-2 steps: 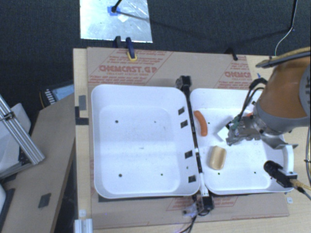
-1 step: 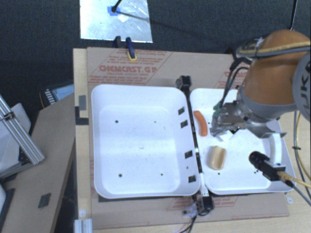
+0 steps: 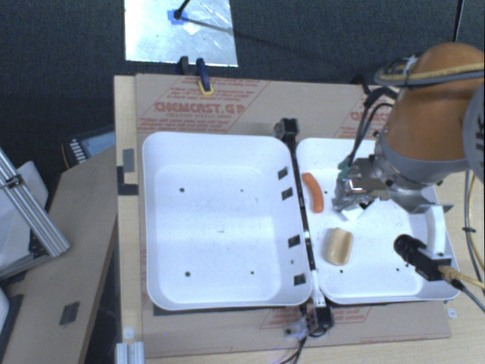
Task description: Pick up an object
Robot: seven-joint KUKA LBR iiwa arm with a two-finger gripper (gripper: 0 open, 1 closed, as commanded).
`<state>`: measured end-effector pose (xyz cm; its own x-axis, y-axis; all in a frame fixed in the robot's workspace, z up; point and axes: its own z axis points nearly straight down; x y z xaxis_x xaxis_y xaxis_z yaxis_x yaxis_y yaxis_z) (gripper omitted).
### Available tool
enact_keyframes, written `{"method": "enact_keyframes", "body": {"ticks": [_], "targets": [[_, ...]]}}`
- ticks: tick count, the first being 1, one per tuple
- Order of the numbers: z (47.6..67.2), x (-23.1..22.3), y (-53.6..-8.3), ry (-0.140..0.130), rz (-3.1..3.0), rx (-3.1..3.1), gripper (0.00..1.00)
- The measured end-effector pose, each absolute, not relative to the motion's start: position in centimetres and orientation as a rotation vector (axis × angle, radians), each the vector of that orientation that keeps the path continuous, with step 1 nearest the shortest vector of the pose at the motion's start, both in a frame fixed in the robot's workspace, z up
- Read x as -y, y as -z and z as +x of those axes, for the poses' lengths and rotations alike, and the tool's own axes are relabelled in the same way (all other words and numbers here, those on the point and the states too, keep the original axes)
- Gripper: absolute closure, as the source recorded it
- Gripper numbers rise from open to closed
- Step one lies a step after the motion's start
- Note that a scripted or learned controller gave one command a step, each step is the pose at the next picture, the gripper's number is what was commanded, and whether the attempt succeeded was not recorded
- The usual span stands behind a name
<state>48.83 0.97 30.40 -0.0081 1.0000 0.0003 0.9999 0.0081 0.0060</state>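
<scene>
Here the gripper (image 3: pixel 350 196) hovers in the right bin (image 3: pixel 379 283), just right of the orange carrot (image 3: pixel 314 191), whose long axis runs up-down; finger state: cannot tell.

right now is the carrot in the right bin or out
In. The carrot lies on the right bin's floor near its left wall, beside the gripper.
</scene>
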Motion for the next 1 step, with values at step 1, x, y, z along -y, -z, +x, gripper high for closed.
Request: {"method": "enact_keyframes", "body": {"ticks": [1], "targets": [[53.36,-4.98,-50.94,-0.028,2.202,-2.221,1.0]]}}
